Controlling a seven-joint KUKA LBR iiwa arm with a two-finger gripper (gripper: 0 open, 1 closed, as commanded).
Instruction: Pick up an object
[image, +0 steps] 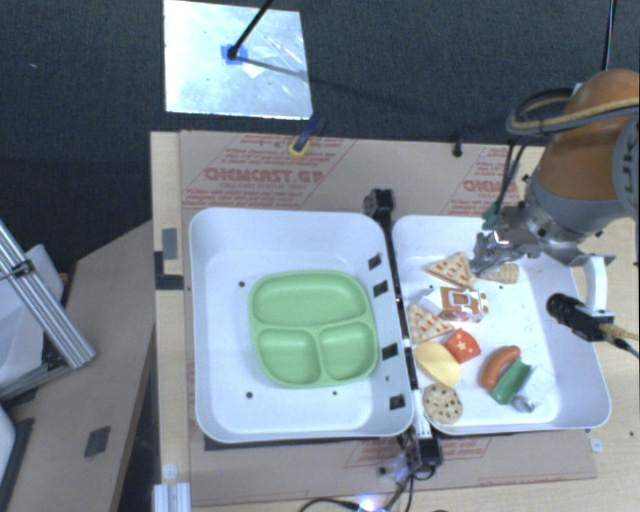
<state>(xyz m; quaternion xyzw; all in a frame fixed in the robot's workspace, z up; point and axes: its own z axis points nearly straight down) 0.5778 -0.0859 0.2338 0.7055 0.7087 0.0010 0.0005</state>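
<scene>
Near the right bin's (600, 405) far edge, tan triangular toy cracker wedge (449, 269), long axis across the bin, apex toward the far edge, just beside grey two-finger gripper (487, 252) lowered there; grip state impossible to tell.

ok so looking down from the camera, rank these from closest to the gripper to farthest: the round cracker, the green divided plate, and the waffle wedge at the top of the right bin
From the gripper:
1. Waffle wedge, just to its left, upper part of the right bin.
2. Round cracker, at the right bin's near-left corner.
3. Green divided plate, in the middle of the left bin.
</scene>
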